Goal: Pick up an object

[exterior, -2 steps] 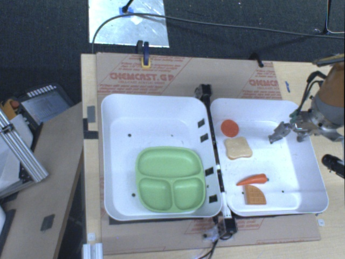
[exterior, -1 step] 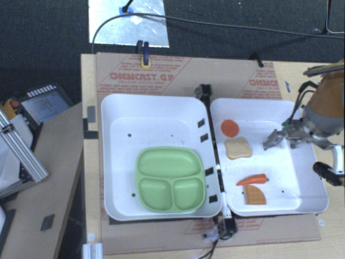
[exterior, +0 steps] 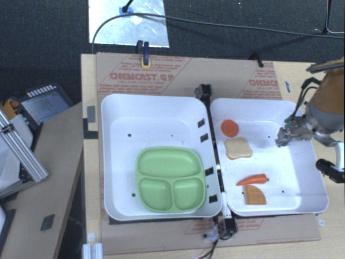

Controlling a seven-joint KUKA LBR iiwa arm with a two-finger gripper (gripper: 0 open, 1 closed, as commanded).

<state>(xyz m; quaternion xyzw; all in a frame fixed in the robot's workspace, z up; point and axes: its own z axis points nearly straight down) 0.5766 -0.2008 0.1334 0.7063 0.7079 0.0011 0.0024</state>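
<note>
The right bin [exterior: 307, 198] holds a round red-orange slice [exterior: 230, 128], a pale bread-like slice [exterior: 238, 148], an orange carrot [exterior: 252, 180] and a brown wedge [exterior: 255, 196] just below it. My gripper [exterior: 282, 138] hangs at the bin's right side, near its far wall, well to the right of the bread-like slice. Nothing shows between its fingers. The tips are too small and dark to read.
The left bin [exterior: 116, 144] carries a green three-compartment plate [exterior: 170, 178]. A black divider clamp [exterior: 211, 144] runs between the bins. Cardboard [exterior: 178, 74] lies under both bins, and a cable crosses the dark floor behind.
</note>
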